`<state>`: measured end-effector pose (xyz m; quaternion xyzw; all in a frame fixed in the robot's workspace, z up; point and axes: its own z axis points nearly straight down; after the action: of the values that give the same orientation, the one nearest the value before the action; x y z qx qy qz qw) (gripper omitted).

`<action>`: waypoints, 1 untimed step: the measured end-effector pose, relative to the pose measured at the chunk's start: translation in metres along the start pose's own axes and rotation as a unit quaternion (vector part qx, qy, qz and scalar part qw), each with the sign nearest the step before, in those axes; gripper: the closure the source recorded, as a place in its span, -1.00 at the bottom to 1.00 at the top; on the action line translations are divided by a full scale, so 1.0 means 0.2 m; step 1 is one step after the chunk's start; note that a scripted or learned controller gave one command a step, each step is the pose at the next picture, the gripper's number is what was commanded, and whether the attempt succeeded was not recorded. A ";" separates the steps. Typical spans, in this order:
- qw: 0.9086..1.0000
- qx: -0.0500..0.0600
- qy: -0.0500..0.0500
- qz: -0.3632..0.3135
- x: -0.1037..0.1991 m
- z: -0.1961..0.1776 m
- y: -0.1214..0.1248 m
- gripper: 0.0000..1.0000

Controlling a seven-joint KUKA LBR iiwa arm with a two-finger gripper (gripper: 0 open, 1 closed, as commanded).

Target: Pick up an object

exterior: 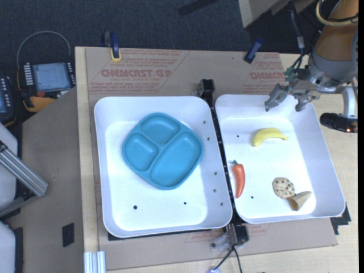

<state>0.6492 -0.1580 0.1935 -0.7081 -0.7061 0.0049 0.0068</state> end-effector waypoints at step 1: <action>1.000 -0.008 -0.001 -0.002 0.00 -0.05 0.01 -1.00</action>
<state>0.6523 -0.1575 0.2033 -0.7070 -0.7072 0.0003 0.0005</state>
